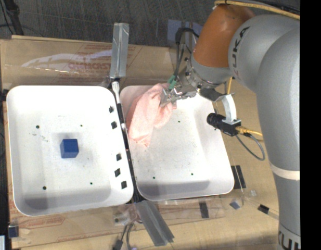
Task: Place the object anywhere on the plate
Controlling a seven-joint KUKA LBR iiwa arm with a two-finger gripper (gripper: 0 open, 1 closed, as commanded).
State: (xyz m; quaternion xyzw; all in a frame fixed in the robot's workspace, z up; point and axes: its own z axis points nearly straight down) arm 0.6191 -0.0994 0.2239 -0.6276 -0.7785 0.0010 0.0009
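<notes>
pincer: the gripper [170,95] sits at the far edge of the right bin [212,165], hanging off the grey arm [264,61] with the orange band [217,30]. its tips look pinched on the top corner of the pink cloth [145,116], fabric bunched right at them, so i'd call it clamped on the cloth.

cloth: drapes down and to the left of the pincer, along the right bin's left wall. most of it seems to lie on the bin floor, only the pinched corner looks raised.

blue block: a little blue cube [69,148] sits well off to the pincer's left, in the left bin [25,119], apart from everything.

plate: honestly can't pick out a plate anywhere, just the two white bins. my guess is the cloth is the thing to move, but where it goes is unclear from here.

step in hand: looks like lifting the cloth out by its corner.

doing it well: go straight up first, and slow, so the whole cloth clears the bin floor and the divider clips [118,139] before any sideways travel. a corner pinch on soft fabric slips easily, so no jerks.

watch out: the trailing end below-left of the pincer could drag over the bin wall or snag on those clips. the loose cable [251,139] to the pincer's right looks clear of the cloth.
</notes>
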